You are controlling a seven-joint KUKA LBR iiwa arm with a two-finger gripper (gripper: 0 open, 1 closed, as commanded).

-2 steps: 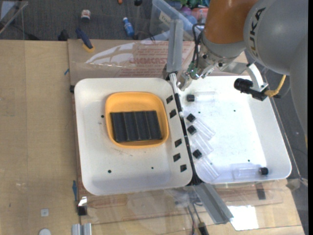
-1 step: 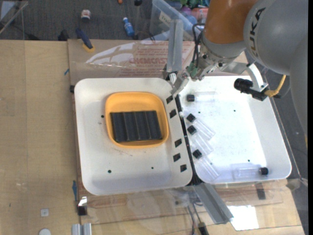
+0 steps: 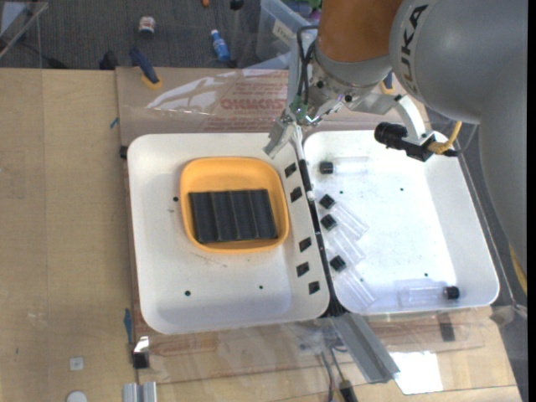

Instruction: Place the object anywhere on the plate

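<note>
Resting flat on orange plate in left bin: dark ribbed rectangular object, parallel grooves. Gripper above bins' far divider; jaws' state cannot tell.

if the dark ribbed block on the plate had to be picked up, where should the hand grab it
Judging from the camera view, come straight down onto the dark ribbed block, fingers across its short span. It lies flat, and the yellow plate rim stands close around its sides.
</note>
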